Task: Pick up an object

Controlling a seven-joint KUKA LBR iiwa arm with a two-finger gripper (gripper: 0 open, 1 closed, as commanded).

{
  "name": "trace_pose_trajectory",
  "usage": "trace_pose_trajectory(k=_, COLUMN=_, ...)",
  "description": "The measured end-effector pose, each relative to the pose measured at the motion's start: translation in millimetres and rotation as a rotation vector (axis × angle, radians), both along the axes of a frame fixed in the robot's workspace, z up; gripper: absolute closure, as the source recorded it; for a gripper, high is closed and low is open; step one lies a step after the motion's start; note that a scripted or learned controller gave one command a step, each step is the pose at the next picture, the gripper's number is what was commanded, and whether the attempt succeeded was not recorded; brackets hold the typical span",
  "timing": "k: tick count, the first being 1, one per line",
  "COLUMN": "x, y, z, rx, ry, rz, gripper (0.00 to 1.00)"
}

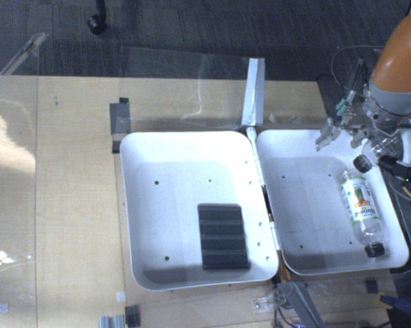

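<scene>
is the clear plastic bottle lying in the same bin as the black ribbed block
No, the clear plastic bottle lies in the right bin, the black ribbed block in the left bin.

arm [398, 59]: cut off at right edge | gripper [366, 137]: fingers too blurred to read | bottle [360, 205] label: unreadable

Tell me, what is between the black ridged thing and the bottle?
In the camera view, the bins' two adjoining walls and bare white floor lie between the black ridged block and the bottle.
</scene>
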State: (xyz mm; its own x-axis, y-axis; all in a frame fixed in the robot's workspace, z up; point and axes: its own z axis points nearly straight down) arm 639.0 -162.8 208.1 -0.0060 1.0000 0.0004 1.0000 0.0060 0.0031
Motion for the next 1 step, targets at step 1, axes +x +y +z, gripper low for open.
trace_pose_trajectory(k=1, x=-17.4, y=-42.1, z=-1.2, rx=-0.001, ry=0.0, rz=0.078, gripper=0.0)
